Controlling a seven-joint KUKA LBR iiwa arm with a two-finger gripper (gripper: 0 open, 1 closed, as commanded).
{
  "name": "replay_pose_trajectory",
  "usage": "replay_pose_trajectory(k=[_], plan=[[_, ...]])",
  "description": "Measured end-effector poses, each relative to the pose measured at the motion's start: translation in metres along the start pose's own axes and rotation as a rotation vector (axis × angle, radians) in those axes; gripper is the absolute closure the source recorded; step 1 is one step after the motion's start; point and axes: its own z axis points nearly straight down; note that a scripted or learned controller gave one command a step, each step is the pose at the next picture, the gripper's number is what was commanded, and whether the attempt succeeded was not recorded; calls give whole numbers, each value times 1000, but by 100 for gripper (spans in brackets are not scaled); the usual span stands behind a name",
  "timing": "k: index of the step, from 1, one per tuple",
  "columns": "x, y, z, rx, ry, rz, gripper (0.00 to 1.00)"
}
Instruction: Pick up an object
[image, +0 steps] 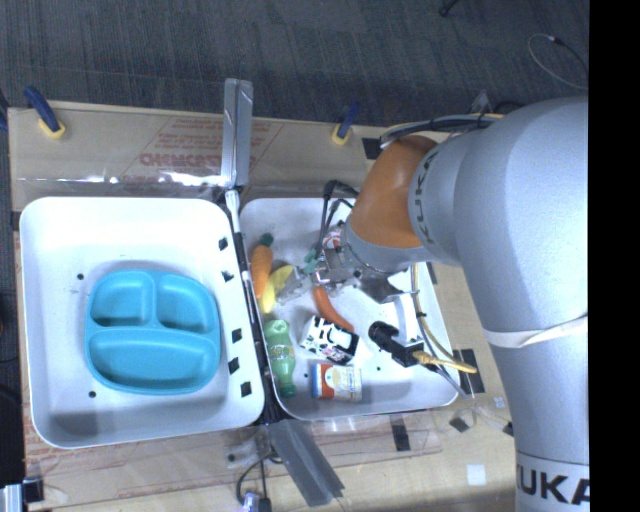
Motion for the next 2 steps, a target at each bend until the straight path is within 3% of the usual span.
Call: replay_pose_trajectory(k=[1,2], plan=[[0,0,-10,1,-1,-4,100],[26,49,-107,-2,-1,-67,100]])
